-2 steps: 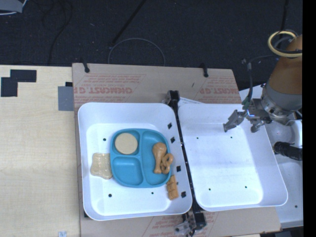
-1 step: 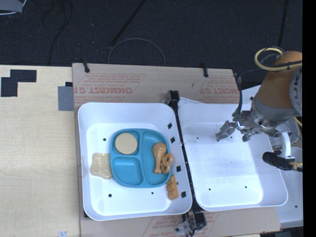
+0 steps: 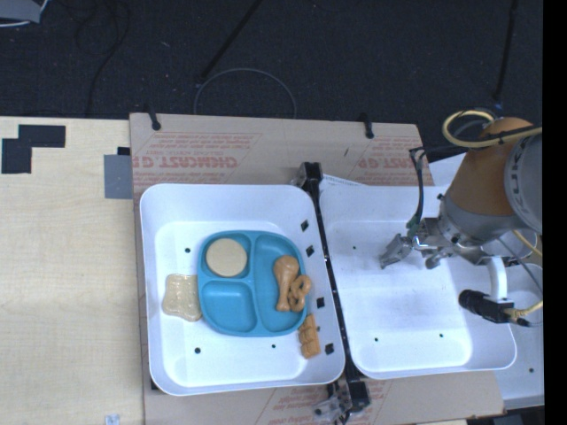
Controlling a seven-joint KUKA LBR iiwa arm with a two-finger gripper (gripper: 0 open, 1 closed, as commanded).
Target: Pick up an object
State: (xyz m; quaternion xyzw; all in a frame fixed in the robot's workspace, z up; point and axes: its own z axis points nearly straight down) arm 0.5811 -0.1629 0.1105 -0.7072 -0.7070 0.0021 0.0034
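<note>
In the left bin a blue divided plate carries a round tan biscuit in its upper left compartment and a brown twisted pretzel-like piece in its right compartment. A pale beige piece lies against the plate's left edge. A small brown piece rests by the plate's lower right corner. My gripper hangs over the upper middle of the right bin, open, with nothing between its fingers. It is far from all the objects.
The grey arm with its orange band comes in over the right bin's right side, with cables and a black part near the bin's right wall. A black divider separates the bins. Cardboard lies under both.
</note>
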